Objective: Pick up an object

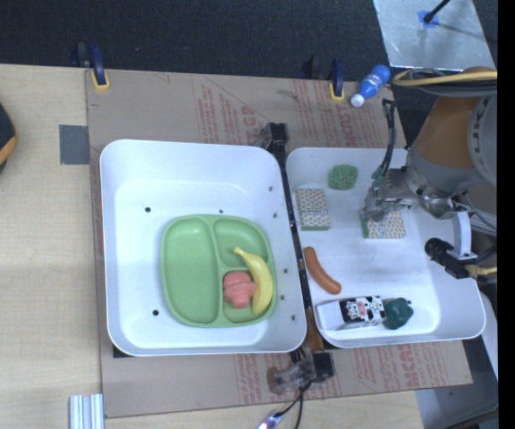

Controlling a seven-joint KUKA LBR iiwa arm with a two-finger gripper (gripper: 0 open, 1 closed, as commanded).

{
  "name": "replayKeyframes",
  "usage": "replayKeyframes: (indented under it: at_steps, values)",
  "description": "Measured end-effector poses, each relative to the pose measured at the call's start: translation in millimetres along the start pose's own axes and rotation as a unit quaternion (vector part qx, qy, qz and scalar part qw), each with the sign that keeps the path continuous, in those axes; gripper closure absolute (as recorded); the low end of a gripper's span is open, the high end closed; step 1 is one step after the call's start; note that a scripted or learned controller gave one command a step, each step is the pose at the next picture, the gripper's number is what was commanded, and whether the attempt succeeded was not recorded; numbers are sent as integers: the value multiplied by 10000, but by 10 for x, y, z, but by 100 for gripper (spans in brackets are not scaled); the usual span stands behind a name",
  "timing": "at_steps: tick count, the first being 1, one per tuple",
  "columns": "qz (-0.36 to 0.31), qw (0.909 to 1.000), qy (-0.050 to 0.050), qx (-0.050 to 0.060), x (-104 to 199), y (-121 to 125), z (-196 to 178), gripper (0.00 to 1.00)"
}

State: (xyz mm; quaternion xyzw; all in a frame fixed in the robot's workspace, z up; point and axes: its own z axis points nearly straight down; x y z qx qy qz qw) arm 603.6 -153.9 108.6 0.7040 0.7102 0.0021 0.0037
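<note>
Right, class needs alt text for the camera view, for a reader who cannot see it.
A grey arm's gripper hangs over a patterned square sponge in the right bin, beside a hot dog. The left bin holds a green divided plate with a banana.

Two white bins are counted, one green divided plate, one banana, one sausage and two patterned sponges.
</note>
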Motion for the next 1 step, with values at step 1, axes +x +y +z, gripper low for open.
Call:
replayKeyframes:
  at_steps: [1]
  values:
    - [22,10000,14,50,528,-224,-594,100]
